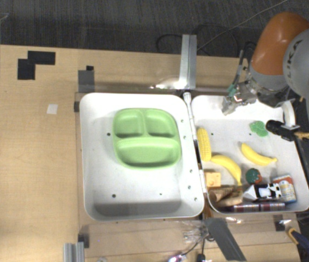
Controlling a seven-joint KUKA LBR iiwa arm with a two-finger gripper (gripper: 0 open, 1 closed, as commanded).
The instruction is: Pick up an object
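Note:
My gripper point(234, 99) hangs over the far left corner of the right bin point(219, 119), with nothing seen held in it. Below it in that bin lie a corn cob point(203, 143), a banana point(228, 166) and a second banana point(258, 155). A small green piece point(259, 127) lies to the gripper's right. A green and red ball point(252, 175) sits between the bananas. Along the bin's near edge are a tan cracker point(213, 179), a black and white cow-patterned item point(267, 191) and a dark marker point(259, 206).
The left bin point(97, 162) holds a green divided plate point(145, 137). A metal post point(188, 61) stands behind the ridge between the bins. The grey arm with its orange band point(277, 37) comes in from the upper right. Wooden bench lies to the left.

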